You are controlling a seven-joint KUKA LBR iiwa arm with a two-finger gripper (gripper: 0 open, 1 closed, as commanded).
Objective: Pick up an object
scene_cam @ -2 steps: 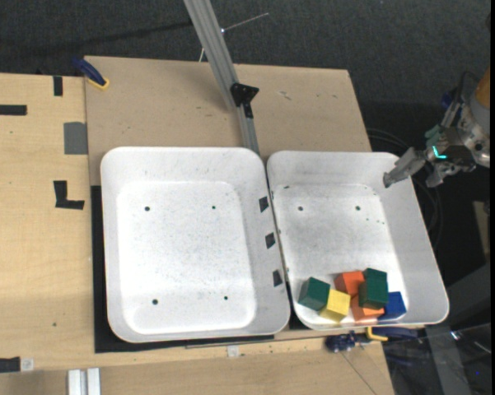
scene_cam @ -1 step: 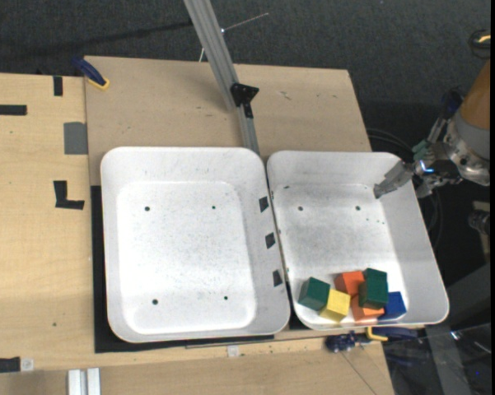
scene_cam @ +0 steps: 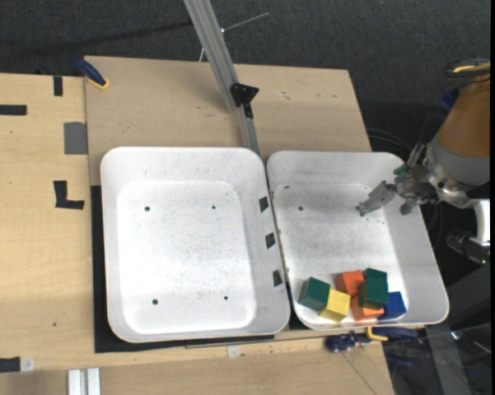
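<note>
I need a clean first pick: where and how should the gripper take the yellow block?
Grip the yellow block across its left and near faces' free sides, coming straight down. It sits at the pile's near-left edge; the green block and orange block crowd its far side.

Two white bins on a wooden bench.
Blocks [scene_cam: 352,295] clustered in right bin's [scene_cam: 329,212] near corner; gripper [scene_cam: 385,197] above its far right part, well apart; left bin [scene_cam: 185,241] alongside.

No legible text, labels, brands or numbers anywhere I look: none on the bench [scene_cam: 313,105], none on either white bin [scene_cam: 115,171], none on the coloured blocks [scene_cam: 352,295].
</note>
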